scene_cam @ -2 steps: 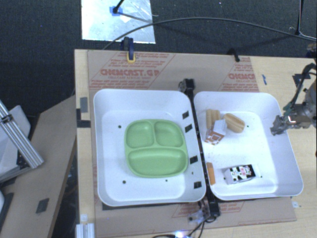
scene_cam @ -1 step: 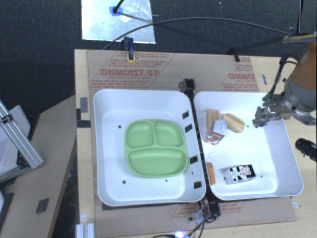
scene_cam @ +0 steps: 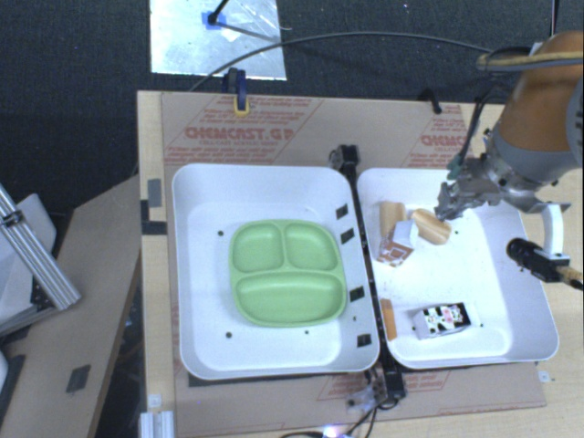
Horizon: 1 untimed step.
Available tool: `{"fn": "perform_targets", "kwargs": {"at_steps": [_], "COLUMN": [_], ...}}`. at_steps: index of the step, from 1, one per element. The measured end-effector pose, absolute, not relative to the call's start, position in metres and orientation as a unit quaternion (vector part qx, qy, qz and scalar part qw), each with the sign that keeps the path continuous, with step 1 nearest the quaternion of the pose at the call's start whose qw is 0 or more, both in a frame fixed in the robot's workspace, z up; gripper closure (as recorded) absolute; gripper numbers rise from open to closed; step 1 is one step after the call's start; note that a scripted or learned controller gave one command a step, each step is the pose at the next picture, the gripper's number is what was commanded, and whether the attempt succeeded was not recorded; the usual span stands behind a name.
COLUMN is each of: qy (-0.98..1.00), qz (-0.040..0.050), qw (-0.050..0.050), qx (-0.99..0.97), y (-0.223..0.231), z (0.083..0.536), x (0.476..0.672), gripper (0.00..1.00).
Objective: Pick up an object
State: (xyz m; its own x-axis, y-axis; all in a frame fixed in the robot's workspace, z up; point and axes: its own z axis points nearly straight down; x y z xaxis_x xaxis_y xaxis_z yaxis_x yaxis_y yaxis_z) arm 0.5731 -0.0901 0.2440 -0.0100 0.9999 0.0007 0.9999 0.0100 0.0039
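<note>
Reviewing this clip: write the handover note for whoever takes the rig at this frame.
Tool: low over the right bin, at the bun-shaped piece; grip state unreadable.
Right bin items: bun-shaped piece, tan cylinder, small carton, orange stick, patterned box.
Left bin: green divided plate.
Done: nothing visibly lifted.
Left: secure one item and raise it.

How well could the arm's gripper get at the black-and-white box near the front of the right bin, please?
Probably yes: the black-and-white box lies alone on the right bin's floor, nothing over it, and the gripper hangs in the same bin by the bread roll.
</note>
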Motion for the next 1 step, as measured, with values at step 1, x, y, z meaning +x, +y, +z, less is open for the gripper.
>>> {"fn": "perform_targets", "kwargs": {"at_steps": [1], "qy": [0.71], "qz": [0.0011], "qw": [0.001], "qx": [0.704], "y": [-0.0412], "z": [0.2304], "x": [0.5896], "gripper": [1.0]}}
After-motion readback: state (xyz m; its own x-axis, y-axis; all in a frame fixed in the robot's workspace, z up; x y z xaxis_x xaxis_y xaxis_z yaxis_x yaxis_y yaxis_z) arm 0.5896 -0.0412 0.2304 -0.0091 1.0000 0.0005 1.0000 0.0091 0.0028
